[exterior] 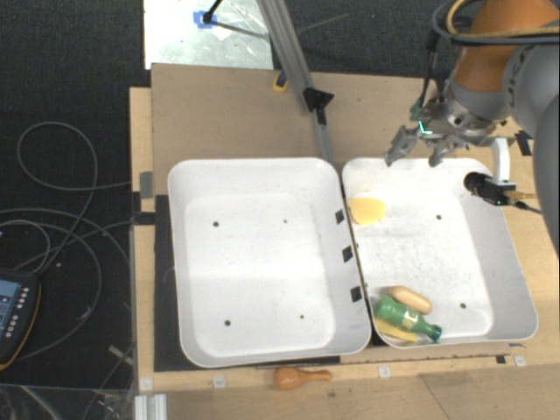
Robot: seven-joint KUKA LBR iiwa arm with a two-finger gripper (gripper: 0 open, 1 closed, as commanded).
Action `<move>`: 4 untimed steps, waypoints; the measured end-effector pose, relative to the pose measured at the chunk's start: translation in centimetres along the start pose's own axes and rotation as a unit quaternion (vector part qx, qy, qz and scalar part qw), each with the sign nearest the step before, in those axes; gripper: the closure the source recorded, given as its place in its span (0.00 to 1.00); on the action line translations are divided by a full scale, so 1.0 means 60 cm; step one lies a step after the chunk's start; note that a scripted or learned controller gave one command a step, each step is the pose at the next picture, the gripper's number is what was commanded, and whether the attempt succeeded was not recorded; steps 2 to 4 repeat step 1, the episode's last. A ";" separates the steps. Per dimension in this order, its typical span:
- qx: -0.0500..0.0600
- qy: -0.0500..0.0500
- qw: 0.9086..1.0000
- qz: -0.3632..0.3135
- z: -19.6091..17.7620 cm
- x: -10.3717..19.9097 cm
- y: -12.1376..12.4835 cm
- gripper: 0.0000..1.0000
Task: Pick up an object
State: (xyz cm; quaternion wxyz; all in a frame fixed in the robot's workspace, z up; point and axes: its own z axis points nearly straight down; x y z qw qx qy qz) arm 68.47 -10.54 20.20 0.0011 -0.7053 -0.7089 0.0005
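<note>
The gripper [418, 147] hangs spread apart, holding nothing. The soft yellow wedge-shaped piece [367, 210] lies toward seven o'clock from it, in the right white bin [472, 261].

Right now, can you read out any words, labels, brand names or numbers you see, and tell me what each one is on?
No text can be read in this view.
Green bottle in the right bin: any label is too small to read.
Handheld pendant at the left edge: its screen is lit, but the contents are too blurred to read.
</note>
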 end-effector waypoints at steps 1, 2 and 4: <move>-0.002 -0.001 1.000 -0.001 -0.004 0.000 0.001 0.00; -0.002 -0.001 1.000 -0.001 -0.004 0.000 0.001 0.00; -0.002 -0.001 1.000 -0.001 -0.004 0.000 0.001 0.00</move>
